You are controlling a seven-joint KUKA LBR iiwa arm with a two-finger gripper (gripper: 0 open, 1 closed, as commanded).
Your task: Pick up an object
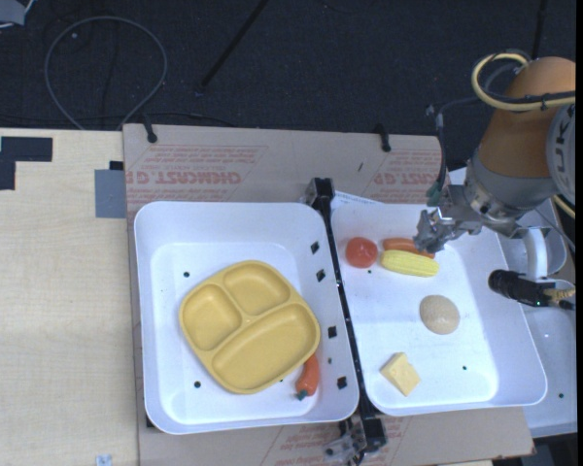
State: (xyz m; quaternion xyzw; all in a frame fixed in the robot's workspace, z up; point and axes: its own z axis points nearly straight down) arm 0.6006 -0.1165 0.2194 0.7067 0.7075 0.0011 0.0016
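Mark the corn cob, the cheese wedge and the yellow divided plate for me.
corn cob [410,263], camera view, middle of the cob.
cheese wedge [401,373], camera view, its top face.
yellow divided plate [249,326], camera view, ridge between compartments.

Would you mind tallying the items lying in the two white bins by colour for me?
Yellow: 3 - divided plate, corn cob, cheese wedge
Red: 1 - tomato
Orange: 2 - carrot by the plate, an orange piece behind the corn
Beige: 1 - round bun-like item
Total: 7
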